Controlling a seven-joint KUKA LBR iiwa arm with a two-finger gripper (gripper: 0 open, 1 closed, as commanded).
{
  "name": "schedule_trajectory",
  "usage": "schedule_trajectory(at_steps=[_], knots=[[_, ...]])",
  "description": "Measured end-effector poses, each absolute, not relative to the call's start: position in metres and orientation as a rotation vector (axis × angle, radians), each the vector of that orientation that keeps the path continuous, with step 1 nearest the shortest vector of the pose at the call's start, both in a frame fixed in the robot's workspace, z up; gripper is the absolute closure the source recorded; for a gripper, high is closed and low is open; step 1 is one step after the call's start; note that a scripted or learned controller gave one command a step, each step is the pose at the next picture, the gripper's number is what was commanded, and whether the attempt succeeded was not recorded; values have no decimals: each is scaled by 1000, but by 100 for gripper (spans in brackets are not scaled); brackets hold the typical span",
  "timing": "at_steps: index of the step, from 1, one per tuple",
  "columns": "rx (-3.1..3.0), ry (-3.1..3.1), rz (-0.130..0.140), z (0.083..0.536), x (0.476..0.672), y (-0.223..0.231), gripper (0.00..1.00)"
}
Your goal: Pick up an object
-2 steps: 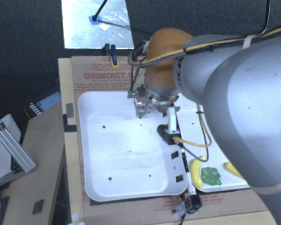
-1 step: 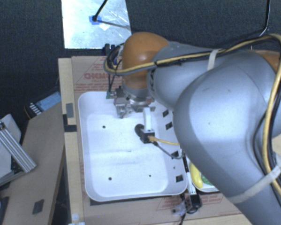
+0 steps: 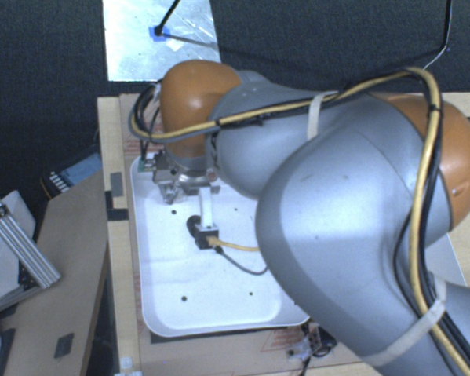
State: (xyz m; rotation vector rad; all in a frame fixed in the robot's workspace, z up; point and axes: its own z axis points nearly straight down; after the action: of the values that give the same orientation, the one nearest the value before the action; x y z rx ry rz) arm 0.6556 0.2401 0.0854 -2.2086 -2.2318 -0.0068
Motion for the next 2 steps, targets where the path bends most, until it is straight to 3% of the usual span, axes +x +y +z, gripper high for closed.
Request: schedule_trajectory(at_steps=[1, 2], knots=[[-2220, -2223, -4, 128, 610, 235, 100], [-2234, -2226, -21, 241, 673, 182, 100]])
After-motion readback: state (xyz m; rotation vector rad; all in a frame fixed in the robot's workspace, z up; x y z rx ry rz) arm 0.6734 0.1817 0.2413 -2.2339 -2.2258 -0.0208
